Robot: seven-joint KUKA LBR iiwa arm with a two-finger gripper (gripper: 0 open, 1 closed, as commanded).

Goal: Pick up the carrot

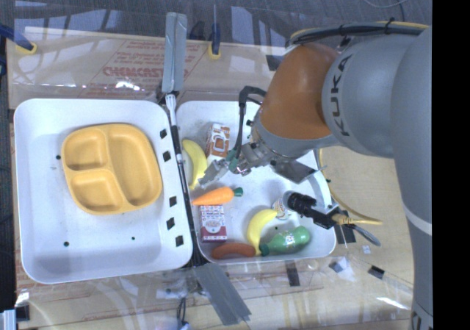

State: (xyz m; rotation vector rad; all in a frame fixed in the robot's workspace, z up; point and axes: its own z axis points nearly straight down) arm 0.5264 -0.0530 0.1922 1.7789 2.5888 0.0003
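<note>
Camera view: two white bins are seen side by side on the tabletop; the left bin holds a yellow divided plate, and the right bin holds the clutter. The carrot lies near the left wall of the right bin, orange body roughly level, green tip pointing right. It is boxed in: a banana just above it, a small red carton just below, seemingly touching. The end effector is placed just above the carrot, between carrot and banana, with the grey arm covering the upper right of the bin. Finger spacing cannot be read from this angle; nothing is seen held. Judged risks: a descent from this position could land the fingers on the banana or straddle both items, so that the wrong object is closed on. A smooth, tapered carrot is likely to slip out if gripped near the thin end. A push against the bin wall or the carton could roll the carrot aside before closure. A snack packet, a lemon, a green item and a red sausage-like item lie farther off and are judged less likely to interfere.
</note>
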